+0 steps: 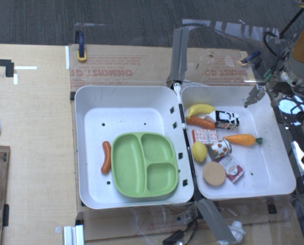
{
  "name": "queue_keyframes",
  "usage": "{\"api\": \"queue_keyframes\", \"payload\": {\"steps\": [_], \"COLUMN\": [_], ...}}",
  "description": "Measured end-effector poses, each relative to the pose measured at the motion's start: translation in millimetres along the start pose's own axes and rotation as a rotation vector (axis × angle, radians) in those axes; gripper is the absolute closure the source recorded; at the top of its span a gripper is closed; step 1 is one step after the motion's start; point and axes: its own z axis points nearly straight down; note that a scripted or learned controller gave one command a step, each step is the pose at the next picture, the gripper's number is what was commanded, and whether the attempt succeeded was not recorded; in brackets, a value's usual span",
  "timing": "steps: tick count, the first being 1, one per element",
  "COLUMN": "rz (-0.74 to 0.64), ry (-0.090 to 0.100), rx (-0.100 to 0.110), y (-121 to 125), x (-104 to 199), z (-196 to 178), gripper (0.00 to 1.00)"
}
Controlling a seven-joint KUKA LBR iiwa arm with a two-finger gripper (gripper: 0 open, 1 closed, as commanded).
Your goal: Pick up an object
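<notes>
Two white bins are sitting side by side on the bench. The right bin [274, 182] is holding the loose objects. A carrot [239, 140] is lying near its centre, long axis running left to right, orange tip pointing left and green top pointing right toward the bin wall. Open floor is lying to its right and below it.

Crowding its left side:
- A black-and-white carton [226, 119] is lying just above the carrot.
- A banana [200, 109] is resting at the upper left, with an orange sausage-shaped piece [200, 121] just beneath it, angled down to the right.
- A red-and-white packet [205, 136] is lying flat beside the divider.
- A lemon [199, 151] and a strawberry-print cup [220, 148] are sitting just below the carrot's tip.
- A round tan disc [214, 174] is touching a small red packet [233, 169].

The left bin [90, 177] is holding a green divided plate [143, 164], with a sausage [106, 156] lying upright beside its left edge.

The gripper [254, 97] is hovering over the right bin's upper right corner, well apart from the carrot. Whether it is open or closed cannot be told.
</notes>
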Motion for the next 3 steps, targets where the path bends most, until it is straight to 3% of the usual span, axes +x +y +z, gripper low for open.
{"api": "queue_keyframes", "payload": {"steps": [1, 2, 3], "rz": [-0.138, -0.134, 0.069], "ry": [0.001, 0.002, -0.001], "rx": [-0.001, 0.002, 0.000], "y": [-70, -70, -56], "x": [18, 17, 70], "z": [112, 106, 14], "gripper": [0.00, 1.00, 1.00]}}
